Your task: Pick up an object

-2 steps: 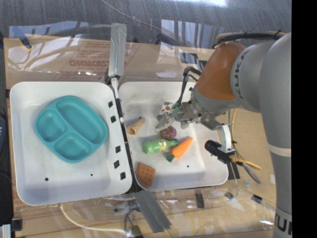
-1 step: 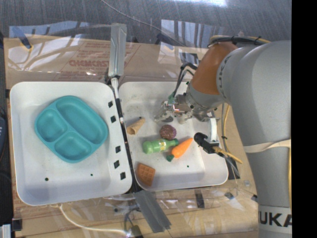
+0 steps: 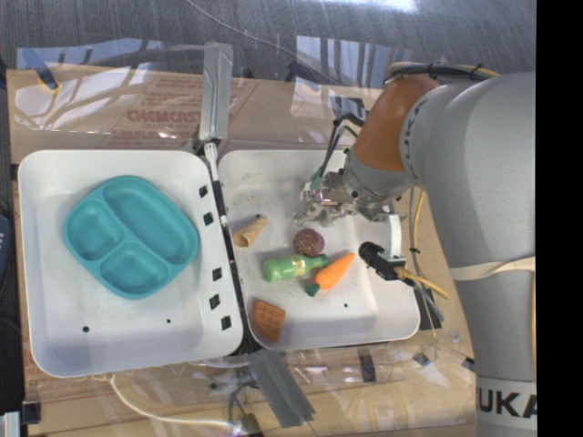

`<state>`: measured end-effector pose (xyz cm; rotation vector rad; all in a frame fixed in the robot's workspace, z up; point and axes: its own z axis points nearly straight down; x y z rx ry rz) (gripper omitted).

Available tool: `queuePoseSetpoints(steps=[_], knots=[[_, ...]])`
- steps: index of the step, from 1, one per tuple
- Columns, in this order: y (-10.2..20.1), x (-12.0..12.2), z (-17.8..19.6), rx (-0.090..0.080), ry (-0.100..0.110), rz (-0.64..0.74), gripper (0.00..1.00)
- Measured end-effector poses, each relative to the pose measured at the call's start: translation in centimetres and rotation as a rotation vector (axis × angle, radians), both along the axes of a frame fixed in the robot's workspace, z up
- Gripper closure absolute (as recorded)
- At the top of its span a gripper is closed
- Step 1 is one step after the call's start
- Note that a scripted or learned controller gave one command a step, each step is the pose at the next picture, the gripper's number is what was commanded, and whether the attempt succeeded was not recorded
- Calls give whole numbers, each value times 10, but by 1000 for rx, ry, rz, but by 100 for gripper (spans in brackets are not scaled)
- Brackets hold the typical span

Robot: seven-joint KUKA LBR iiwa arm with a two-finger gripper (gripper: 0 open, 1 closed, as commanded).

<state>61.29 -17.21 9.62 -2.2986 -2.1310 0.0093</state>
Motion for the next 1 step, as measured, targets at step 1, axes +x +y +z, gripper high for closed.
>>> queuePoseSetpoints(steps=[1], knots=[[23, 11, 117, -1, -9, 271, 100]])
